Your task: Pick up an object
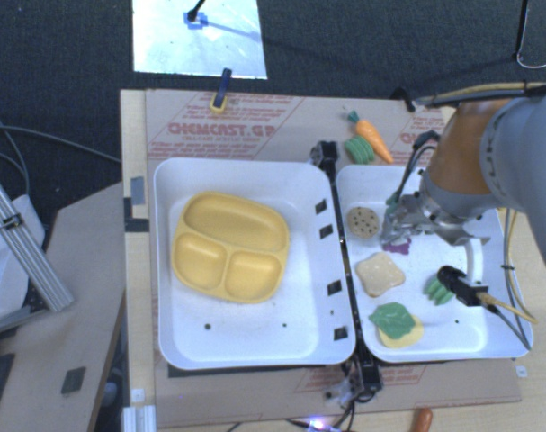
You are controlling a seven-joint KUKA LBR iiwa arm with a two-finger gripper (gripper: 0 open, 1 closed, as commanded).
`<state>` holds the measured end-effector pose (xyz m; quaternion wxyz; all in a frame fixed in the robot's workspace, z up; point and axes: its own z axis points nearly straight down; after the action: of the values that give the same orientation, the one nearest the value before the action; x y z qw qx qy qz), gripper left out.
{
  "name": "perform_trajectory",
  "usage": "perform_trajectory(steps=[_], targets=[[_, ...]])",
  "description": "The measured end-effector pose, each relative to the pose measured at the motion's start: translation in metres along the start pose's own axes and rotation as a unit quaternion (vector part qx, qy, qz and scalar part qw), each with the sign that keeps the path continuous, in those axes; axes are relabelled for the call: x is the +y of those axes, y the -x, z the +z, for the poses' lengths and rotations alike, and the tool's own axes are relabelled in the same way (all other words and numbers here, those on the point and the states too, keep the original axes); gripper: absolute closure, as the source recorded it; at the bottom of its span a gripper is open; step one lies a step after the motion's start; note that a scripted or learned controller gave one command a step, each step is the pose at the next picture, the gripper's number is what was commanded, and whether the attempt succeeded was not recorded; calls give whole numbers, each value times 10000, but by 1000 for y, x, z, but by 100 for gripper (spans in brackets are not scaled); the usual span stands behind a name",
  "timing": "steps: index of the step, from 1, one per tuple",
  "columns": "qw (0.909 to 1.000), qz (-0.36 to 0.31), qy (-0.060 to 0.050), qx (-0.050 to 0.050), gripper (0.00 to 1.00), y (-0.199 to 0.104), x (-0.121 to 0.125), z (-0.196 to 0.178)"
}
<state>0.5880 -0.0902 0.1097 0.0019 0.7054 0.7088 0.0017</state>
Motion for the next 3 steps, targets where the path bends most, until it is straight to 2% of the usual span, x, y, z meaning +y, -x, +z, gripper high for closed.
perform_trajectory(steps=[1,2,3], targets=[[10000,-56,-8,36,100,-123,-69,-79],[10000,22,-27,5,100,-101,-101,-96],[10000,-11,-32,9,100,-146,-101,-80]])
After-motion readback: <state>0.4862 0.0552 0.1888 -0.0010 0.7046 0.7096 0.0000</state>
